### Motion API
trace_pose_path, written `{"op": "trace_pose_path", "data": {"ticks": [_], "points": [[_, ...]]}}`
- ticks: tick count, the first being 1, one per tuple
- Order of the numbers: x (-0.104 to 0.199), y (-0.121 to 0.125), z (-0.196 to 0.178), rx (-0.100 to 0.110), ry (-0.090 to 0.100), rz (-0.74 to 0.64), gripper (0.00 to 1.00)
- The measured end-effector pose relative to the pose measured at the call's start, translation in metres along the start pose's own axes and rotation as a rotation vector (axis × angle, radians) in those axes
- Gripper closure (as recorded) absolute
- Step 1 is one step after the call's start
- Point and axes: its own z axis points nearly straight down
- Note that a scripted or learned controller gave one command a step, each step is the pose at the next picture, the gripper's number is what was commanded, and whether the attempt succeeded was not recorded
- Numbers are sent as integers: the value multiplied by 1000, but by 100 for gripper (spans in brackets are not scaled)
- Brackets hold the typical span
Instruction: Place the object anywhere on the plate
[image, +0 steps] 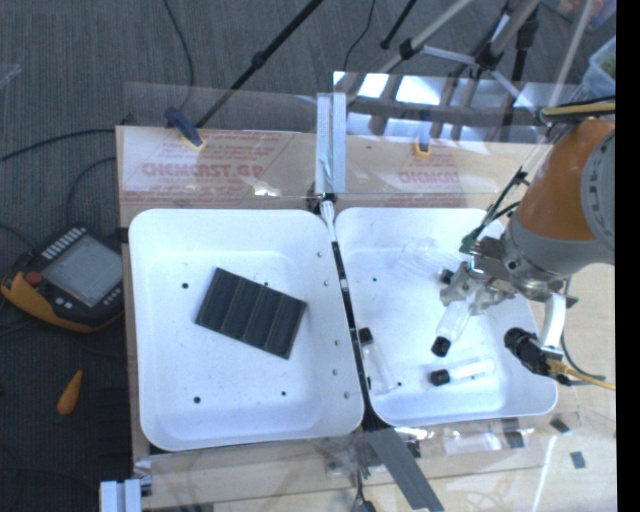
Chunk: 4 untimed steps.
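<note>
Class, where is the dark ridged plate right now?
The plate lies flat in the left bin, near its middle, tilted, apart from the gripper over the right bin.

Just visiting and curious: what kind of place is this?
Probably a robotics lab. A grey and orange robot arm reaches over two white bins, a handheld control pendant lies nearby, and tripod legs stand behind.

Single fixed camera above bench, looking down at a slant, both bins (240, 225) in frame

Black ribbed plate (250, 312) tilted in left bin, clear black-capped tube (460, 373) lying in right bin
</note>
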Motion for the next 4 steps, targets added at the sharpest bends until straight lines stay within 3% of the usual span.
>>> {"op": "trace_pose_path", "data": {"ticks": [1, 2, 3, 4], "points": [[84, -10, -22, 0, 2, -2, 100], [145, -43, 12, 2, 1, -158, 100], [211, -43, 4, -1, 2, -713, 100], [296, -64, 13, -3, 1, -1241, 100]]}}
